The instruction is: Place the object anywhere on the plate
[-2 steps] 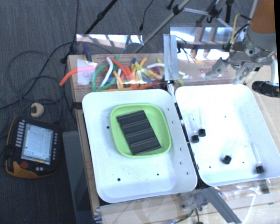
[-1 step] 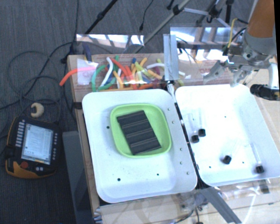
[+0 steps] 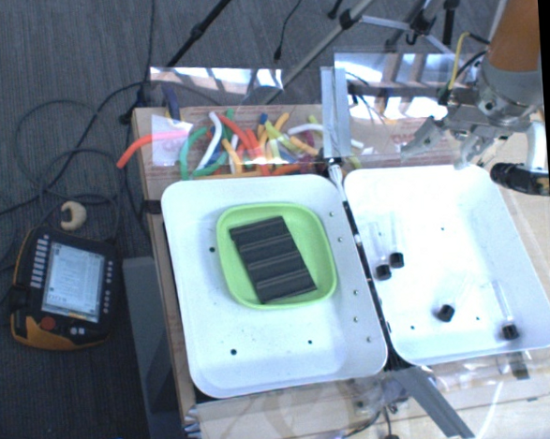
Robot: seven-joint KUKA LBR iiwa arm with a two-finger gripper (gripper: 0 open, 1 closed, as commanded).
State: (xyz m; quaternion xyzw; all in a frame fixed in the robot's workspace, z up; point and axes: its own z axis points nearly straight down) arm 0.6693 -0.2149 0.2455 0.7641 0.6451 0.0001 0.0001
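Camera view: dark ribbed block [image 3: 273,258] lies on the green plate [image 3: 323,257], left of centre; gripper [image 3: 470,149] upper right, its grip impossible to tell.

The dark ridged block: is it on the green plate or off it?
On it. The dark ridged rectangular block lies flat inside the green square plate, its rim showing all around.
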